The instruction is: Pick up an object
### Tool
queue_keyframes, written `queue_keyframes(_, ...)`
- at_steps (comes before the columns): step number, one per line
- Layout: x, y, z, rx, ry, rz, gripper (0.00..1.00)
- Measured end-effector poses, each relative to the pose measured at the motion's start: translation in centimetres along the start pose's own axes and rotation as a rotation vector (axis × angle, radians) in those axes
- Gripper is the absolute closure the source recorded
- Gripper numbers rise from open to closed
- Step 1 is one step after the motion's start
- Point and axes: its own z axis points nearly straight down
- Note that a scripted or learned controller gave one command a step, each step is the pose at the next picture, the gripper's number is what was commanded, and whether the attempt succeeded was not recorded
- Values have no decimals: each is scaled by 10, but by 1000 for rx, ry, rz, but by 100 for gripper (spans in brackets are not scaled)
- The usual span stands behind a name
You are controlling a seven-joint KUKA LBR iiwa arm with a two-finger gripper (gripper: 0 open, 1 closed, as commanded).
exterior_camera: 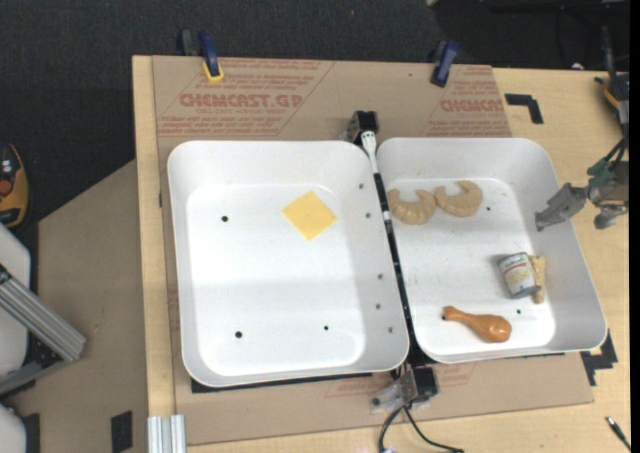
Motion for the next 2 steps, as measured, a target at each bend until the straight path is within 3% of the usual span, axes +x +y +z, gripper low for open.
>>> queue_keyframes(1, -5, -26, 185, 8, 3, 3, 0)
queue_keyframes(2, -6, -22, 166, -3, -2, 1, 100)
